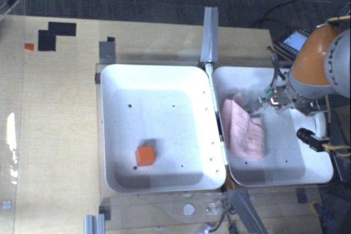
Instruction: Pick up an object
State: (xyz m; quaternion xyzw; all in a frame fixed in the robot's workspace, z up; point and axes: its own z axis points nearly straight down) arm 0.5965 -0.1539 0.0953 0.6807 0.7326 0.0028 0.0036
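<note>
Down over the right bin (315, 172), gripper (262, 107) at the upper edge of the pink folded cloth (243, 130). Cannot tell how the hand stands. Nothing lifted yet. Orange block (145, 155) untouched in the left bin (112, 134). Grasp and lift both left.

The grey arm (334, 63) reaches in from the right — its orange band uppermost — with the wrist bent down and the pincer (262, 107) pointing left, held low.
</note>
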